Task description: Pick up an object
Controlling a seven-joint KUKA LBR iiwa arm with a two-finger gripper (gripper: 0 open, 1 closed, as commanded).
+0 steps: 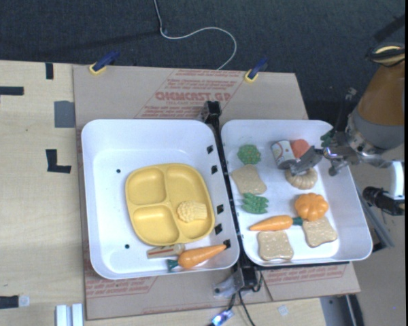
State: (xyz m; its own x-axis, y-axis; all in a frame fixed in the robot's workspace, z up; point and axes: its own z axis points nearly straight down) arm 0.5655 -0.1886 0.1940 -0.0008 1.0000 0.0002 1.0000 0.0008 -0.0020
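Right now the arm (pixel 384 107) comes in over the right edge of the worktop (pixel 34 182), its grey body and orange band hanging above the right bin (pixel 350 212). That bin sits flush against the left bin (pixel 102 202), which holds a yellow divided plate (pixel 153 202) with a corn piece (pixel 193 212) in its lower right compartment and a carrot (pixel 202 255) lying just off the plate's front rim.

Back to the right bin, where the action is. The hand (pixel 311 160) hovers low over the far right part of it, pointing toward the bin's middle. Whether it is parted or closed, I cannot tell; metal and toys blur together there.

Directly beneath and just in front of it lies a tan round pastry (pixel 303 178), and that looks like the likeliest pick. A small metal can (pixel 283 153) lies just to the left, with a red piece (pixel 299 146) tucked behind it, so the spot is crowded. The pastry has no real long axis, so approach angle hardly matters; the move turns on dropping straight down, a touch toward the front edge.

Further forward sit an orange pumpkin (pixel 310 206), a second carrot (pixel 272 223) lying crosswise, two bread slices (pixel 275 246) by the front wall, and greens (pixel 249 154) toward the bin's left wall. Nothing is seen gripped yet.
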